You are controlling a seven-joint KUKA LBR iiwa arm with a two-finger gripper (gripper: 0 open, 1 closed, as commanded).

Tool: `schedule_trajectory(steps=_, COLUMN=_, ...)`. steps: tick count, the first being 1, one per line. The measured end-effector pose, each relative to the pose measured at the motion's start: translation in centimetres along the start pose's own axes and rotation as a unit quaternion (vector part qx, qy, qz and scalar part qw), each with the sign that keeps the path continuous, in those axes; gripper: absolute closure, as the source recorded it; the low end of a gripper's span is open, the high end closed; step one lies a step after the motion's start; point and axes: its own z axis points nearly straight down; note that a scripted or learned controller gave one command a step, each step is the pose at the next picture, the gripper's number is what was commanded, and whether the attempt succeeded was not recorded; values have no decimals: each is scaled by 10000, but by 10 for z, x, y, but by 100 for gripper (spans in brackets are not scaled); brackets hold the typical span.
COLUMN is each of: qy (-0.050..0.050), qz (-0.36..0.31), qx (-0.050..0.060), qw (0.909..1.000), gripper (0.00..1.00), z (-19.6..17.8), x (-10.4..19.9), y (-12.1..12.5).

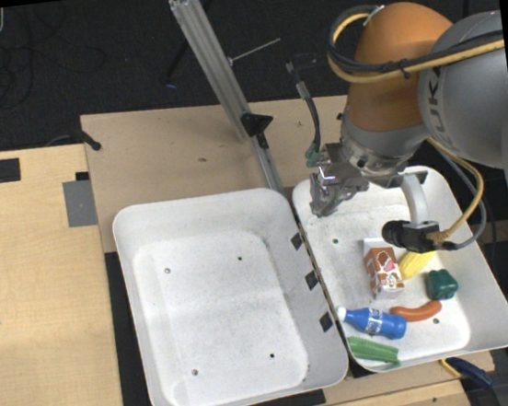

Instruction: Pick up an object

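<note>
The right bin holds a cluster of small items at its near side. A red and white packet lies in the middle, with a yellow piece to its right. Nearer the front are a dark green block, an orange carrot-shaped piece, a blue bottle and a green cucumber-shaped piece. My gripper hangs over the bin's far left corner, apart from all of these, with nothing seen in it.
The left bin sits beside the right one, joined by black clips along the shared rim. A slanted metal rail rises behind the bins. The grey and orange arm fills the upper right.
</note>
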Motion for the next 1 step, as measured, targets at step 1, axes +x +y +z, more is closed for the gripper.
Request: schedule_trajectory(steps=1, qy=-1, qz=1, qx=-5, qw=10000, gripper=100, z=2, x=41, y=-13)
